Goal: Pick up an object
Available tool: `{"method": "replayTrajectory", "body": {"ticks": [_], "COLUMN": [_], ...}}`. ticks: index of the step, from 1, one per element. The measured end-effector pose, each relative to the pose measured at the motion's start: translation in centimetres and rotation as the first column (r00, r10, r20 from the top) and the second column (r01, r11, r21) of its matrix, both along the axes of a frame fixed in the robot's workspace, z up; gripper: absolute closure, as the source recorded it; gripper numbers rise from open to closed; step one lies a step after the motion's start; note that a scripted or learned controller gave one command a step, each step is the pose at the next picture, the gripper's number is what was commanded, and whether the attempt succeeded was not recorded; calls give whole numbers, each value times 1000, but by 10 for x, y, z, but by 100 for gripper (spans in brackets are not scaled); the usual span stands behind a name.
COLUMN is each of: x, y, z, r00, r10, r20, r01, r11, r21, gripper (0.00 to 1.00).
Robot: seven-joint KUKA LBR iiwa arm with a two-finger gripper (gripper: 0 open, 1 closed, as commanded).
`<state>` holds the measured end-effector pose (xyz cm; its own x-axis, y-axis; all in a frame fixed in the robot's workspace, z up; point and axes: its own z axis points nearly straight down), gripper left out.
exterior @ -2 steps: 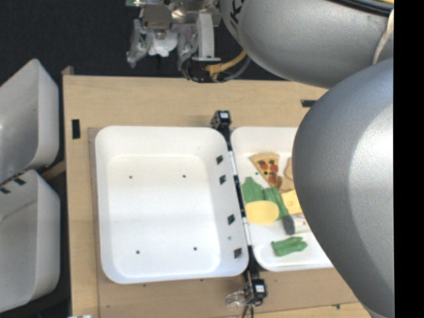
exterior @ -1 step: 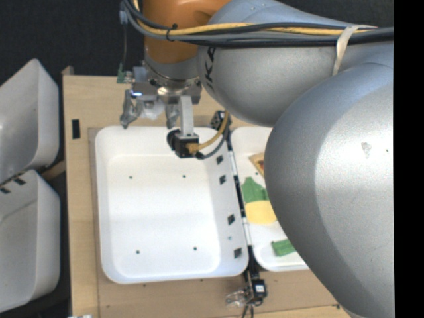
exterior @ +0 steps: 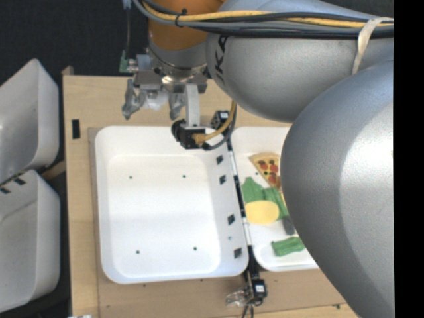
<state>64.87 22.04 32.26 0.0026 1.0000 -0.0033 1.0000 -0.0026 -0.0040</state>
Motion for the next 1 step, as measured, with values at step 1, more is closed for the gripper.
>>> {"method": "replayTrajectory", "body": {"ticks": [1], "x": [-8], "y": [0], "z": [33], "r00": [1000], "r10": [-1], "r20": [1], "r01": [1], "r11": [1000], "r21": [1], "gripper": [100]}}
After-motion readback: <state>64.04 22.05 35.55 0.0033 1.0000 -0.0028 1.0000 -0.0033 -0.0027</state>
